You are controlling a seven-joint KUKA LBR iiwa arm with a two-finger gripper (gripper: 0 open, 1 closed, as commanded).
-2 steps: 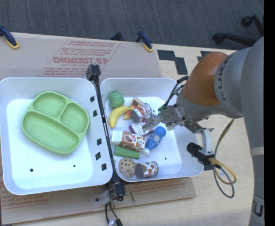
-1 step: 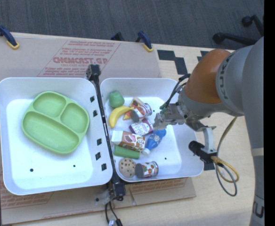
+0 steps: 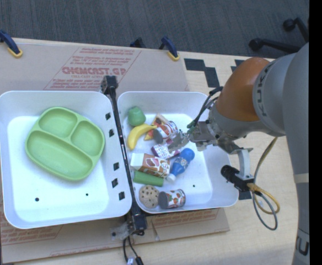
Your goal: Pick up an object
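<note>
Desk: two white bins are borne side by side on cardboard.
Left bin: a green divided plate is held.
Right bin: a banana, blue bottle, cookie and can are clustered.
Jaws: positioned just right of the banana, above the clutter; their state cannot be told.

A yellow banana lies curved in the right bin, just below a green pepper.
</note>
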